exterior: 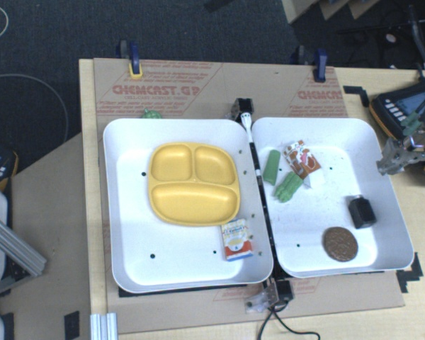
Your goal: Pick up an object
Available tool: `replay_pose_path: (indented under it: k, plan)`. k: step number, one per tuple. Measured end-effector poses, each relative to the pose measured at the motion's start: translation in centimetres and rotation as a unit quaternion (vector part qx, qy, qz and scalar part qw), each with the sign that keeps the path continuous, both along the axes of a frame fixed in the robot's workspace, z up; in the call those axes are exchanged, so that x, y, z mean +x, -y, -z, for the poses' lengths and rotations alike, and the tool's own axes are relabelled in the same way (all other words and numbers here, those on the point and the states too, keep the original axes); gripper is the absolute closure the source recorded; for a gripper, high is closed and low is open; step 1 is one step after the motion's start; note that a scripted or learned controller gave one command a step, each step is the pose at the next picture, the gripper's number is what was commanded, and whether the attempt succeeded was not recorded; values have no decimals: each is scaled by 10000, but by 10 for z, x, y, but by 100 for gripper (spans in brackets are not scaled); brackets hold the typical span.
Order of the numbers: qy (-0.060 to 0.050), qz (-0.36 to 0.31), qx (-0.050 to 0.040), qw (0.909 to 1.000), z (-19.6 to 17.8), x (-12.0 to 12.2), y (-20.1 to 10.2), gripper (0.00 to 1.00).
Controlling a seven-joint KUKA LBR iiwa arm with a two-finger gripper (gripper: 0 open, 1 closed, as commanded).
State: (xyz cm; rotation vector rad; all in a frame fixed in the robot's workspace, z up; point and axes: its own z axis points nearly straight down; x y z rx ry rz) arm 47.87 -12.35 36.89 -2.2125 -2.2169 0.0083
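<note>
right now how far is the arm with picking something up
Nothing looks done yet. Every item lies in its bin: the yellow divided plastic plate and small snack carton in the left white bin; two green pieces, a red-and-white wrapper, a black block and a brown round disc in the right one. Nothing is in hand. The whole pick remains.

Bench [92, 190] with two white bins [127, 261]

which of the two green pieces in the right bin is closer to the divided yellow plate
The upper green piece, lying right beside the bins' shared edge; the lower green piece sits further right, under the red-and-white packet.
</note>
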Motion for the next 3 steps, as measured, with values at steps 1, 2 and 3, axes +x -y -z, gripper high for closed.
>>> replay_pose_path:
  k: [1, 2, 3]
  plan:
    - [93, -3, -26, 10000, -44, 27, -11, 100]
    - [90, -1, -21, 10000, -82, 0, -32, 100]
    - [85, 3, -22, 10000, -106, 1, -42, 100]
